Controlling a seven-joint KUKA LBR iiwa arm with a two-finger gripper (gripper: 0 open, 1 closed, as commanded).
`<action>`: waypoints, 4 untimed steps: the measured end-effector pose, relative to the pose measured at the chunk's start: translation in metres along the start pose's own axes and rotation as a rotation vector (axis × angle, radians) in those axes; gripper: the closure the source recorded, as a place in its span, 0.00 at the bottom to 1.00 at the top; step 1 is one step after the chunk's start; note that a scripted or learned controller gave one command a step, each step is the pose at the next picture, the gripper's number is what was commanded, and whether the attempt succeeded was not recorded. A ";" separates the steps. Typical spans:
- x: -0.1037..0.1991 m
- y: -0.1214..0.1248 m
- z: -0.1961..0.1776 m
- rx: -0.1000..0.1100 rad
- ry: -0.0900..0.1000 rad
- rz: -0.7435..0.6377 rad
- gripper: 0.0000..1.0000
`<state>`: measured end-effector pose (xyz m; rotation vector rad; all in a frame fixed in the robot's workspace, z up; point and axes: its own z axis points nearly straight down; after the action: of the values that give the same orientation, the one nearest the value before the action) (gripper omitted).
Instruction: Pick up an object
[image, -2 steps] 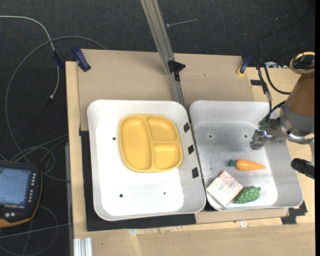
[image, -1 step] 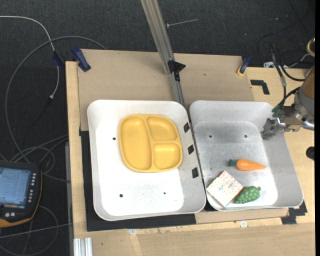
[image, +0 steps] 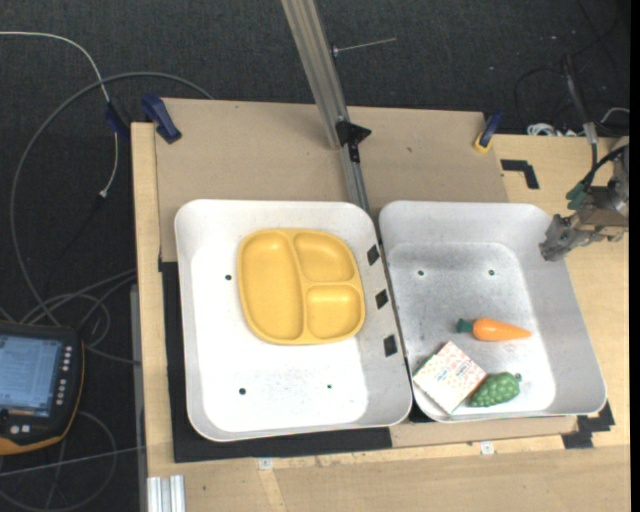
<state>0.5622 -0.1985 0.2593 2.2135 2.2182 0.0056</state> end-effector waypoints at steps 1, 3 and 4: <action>0.059 0.001 0.005 0.010 0.006 -0.005 1.00; 0.178 -0.015 0.013 0.010 0.007 -0.006 1.00; 0.238 -0.035 0.015 0.012 0.007 -0.005 1.00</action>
<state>0.5267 0.0393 0.2430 2.2176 2.2336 0.0000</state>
